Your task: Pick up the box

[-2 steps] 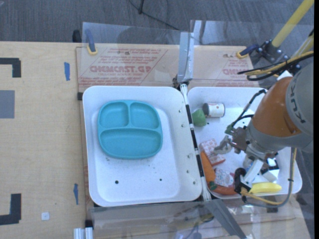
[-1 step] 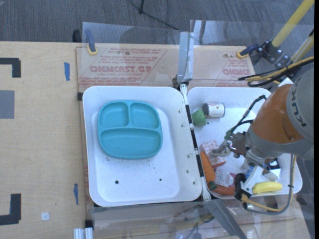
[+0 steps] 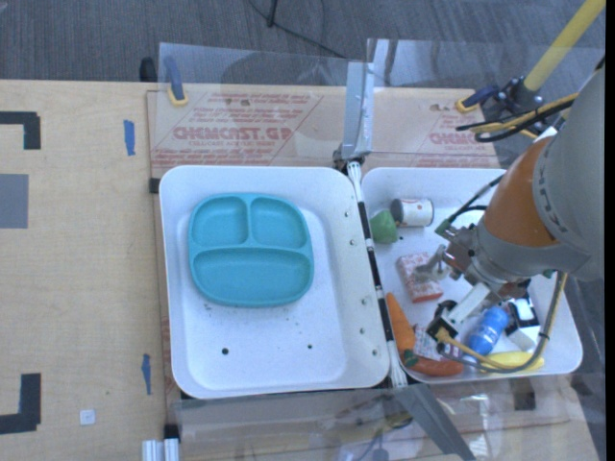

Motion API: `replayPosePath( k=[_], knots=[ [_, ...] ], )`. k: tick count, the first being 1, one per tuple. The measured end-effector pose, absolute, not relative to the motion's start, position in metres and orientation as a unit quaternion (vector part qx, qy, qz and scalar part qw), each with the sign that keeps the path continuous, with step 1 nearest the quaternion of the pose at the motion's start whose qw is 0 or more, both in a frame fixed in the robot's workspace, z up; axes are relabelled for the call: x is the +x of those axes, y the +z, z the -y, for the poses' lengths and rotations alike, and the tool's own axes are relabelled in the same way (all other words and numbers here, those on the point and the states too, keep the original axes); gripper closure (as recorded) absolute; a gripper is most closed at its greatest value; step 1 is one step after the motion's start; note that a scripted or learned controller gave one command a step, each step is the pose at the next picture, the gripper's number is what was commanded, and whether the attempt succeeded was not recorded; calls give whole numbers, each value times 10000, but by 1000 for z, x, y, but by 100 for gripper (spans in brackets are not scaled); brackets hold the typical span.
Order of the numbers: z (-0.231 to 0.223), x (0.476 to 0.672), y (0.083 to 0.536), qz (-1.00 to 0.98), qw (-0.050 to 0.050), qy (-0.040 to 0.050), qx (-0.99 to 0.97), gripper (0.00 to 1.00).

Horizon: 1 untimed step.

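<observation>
The box (image 3: 419, 275) is small and pinkish, and it lies in the right bin (image 3: 567, 353), near the middle, a bit toward the wall between the 2 bins. The tool (image 3: 450, 257) is at the end of the grey arm (image 3: 538, 209) with the orange band, and it sits just beside the box, on its right side, maybe touching it. I cannot tell how far open the tool is, and I cannot see the box held in it, so I think the box is not picked up yet. To do this step well, the tool should come straight down over the box, with 1 side of the box on each side of it, then squeeze and lift slowly so the box does not slip out. There are many other things close by. A green ball-like thing (image 3: 383, 226) and a white can (image 3: 414, 211) lie just above the box. An orange carrot (image 3: 400, 321) lies below it, near the wall. A blue bottle (image 3: 487, 328), a yellow banana (image 3: 504, 360) and a red thing (image 3: 437, 365) sit at the bottom of the same bin. The carrot and the green thing are near enough to be bumped. The left bin (image 3: 183, 257) holds a blue plate (image 3: 251, 251) with 3 parts, well apart from the box. Both bins rest on the desk (image 3: 67, 257).
</observation>
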State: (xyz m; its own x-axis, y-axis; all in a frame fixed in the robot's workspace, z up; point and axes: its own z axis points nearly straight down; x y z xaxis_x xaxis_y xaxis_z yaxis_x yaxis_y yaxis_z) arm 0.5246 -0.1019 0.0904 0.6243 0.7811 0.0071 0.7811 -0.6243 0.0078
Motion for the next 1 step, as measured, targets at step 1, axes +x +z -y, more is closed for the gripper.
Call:
replayPosePath(
  k=[1],
  knots=[
    [101, 528, 103, -4342, 40, 94, 9008, 100]
  ],
)
